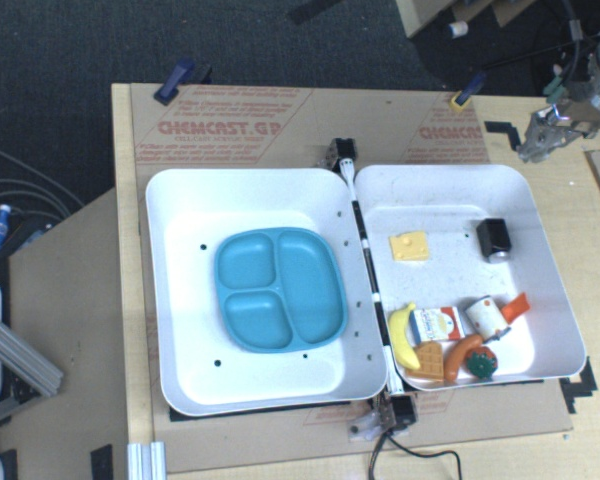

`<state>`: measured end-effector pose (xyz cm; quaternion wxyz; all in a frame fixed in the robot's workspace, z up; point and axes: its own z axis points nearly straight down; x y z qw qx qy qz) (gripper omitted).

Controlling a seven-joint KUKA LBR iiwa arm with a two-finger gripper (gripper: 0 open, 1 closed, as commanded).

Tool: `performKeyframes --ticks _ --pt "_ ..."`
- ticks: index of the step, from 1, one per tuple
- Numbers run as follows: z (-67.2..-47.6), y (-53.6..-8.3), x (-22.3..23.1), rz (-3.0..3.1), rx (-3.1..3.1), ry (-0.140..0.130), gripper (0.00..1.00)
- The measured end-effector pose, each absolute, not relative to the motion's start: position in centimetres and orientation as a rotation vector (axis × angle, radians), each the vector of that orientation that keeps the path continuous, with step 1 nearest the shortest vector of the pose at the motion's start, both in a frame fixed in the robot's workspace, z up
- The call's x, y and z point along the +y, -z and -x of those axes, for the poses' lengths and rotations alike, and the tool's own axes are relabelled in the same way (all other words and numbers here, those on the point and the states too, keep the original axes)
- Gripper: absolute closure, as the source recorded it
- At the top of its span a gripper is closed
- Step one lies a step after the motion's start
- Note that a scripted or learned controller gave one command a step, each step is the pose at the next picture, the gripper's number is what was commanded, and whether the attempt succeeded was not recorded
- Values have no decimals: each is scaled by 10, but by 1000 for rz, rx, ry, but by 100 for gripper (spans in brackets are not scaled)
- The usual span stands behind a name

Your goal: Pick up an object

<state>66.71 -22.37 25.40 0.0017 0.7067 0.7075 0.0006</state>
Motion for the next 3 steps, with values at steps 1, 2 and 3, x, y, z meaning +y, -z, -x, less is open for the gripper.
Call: performKeyframes --ticks 1,2,3 --pt "-667 -265 -224 -2217 2220 -2 100" --pt "-667 -262 -223 -2219 2222 1 100" --pt "-667 -266 -224 -2217 2221 -1 100"
